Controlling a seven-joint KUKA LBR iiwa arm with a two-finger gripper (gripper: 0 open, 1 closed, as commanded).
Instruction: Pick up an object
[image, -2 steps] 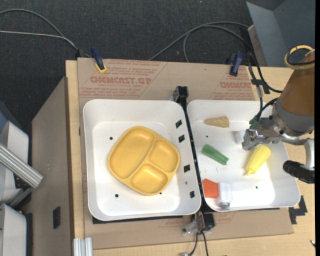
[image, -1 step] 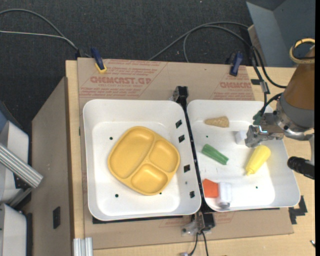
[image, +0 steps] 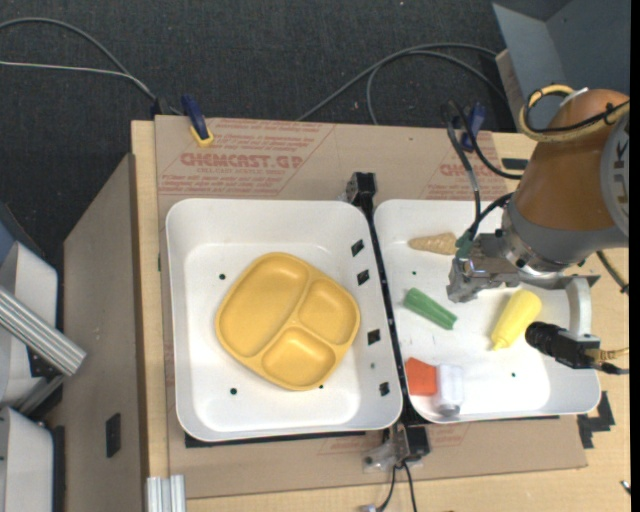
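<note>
Cardboard (image: 250, 150) at the frame's top reads "CHEMCAST GP" (partly clamped over). Gripper (image: 462, 290) hovers in the right bin (image: 560, 400) beside a green block (image: 430, 308); whether it is open, I cannot tell.

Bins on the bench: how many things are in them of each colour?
Yellow: 2, the divided plate in the left bin and the corn cob in the right bin
Green: 1, the green stick
Orange-red: 1, the orange block
Tan: 1, the cone
Clear or whitish: 1, the small piece beside the orange block
Total: 6
</note>
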